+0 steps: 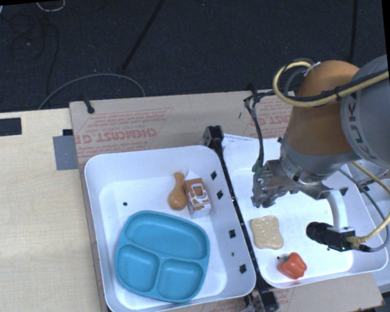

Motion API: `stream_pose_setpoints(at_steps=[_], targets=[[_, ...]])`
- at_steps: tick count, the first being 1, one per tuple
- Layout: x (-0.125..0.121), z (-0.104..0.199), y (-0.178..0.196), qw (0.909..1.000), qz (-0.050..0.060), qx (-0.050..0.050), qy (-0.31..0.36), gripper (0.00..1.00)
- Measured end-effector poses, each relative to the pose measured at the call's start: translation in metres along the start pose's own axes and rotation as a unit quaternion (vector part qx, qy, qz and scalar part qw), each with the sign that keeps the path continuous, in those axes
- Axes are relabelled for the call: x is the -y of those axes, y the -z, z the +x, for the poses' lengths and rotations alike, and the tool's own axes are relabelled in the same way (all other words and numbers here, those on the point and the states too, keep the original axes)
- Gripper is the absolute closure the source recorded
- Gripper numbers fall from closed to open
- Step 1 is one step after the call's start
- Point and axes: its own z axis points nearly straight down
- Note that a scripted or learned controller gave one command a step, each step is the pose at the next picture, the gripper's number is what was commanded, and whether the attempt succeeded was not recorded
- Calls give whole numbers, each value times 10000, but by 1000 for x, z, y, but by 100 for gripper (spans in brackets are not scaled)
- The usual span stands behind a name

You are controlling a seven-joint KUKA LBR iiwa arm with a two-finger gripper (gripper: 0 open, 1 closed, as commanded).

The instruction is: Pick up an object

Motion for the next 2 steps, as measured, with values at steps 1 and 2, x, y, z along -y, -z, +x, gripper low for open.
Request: stream_pose_setpoints(at_steps=[1, 2], targets=[[14, 51, 4, 10000, 6, -1, 4, 100], [14, 108, -7, 10000, 8, 7, -3, 100]])
